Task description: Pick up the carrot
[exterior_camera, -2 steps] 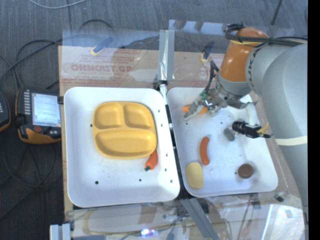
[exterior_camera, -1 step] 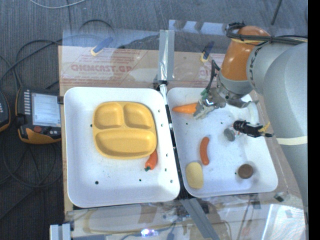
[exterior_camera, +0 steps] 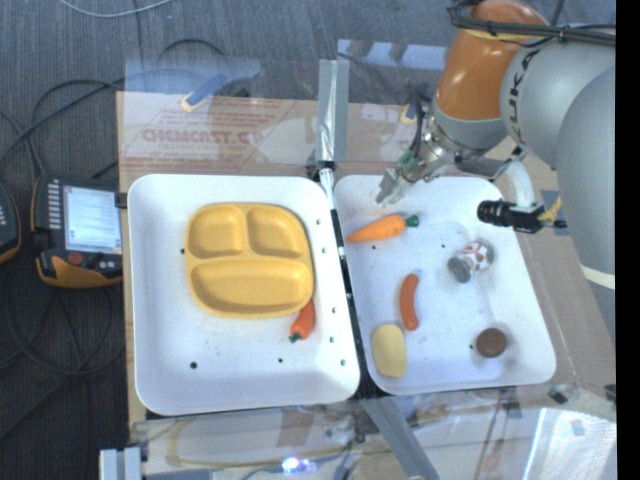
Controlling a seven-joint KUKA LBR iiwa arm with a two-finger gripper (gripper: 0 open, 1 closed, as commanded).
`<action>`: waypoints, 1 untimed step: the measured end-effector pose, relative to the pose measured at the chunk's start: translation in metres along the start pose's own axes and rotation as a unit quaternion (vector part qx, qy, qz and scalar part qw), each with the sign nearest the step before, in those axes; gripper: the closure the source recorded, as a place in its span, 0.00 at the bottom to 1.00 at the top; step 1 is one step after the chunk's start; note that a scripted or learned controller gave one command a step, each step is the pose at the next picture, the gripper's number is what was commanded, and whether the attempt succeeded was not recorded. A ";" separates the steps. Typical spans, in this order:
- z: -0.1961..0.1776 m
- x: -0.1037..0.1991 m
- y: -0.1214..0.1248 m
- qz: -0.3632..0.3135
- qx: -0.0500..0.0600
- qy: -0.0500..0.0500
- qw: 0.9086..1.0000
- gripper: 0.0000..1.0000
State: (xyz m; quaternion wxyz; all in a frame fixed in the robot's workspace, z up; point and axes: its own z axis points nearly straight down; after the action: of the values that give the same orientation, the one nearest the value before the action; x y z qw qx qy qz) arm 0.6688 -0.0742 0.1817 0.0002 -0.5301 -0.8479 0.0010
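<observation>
Camera view places the carrot (exterior_camera: 378,229) in the right bin (exterior_camera: 520,363) close to the central divider, with the gripper (exterior_camera: 397,181) open and empty just above it, so an off-centre descent risks pushing the carrot against the wall.

the counter (exterior_camera: 200,128), cardboard-topped with faint red print, carries two shallow white bins side by side: left bin (exterior_camera: 160,368); right bin (exterior_camera: 530,363); touching along their inner edges
</observation>
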 end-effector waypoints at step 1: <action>-0.013 -0.057 -0.092 0.044 0.001 0.000 0.999 1.00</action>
State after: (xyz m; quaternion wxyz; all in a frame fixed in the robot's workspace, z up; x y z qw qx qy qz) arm 0.6113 -0.1653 0.1947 0.0008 -0.5673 -0.8235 0.0020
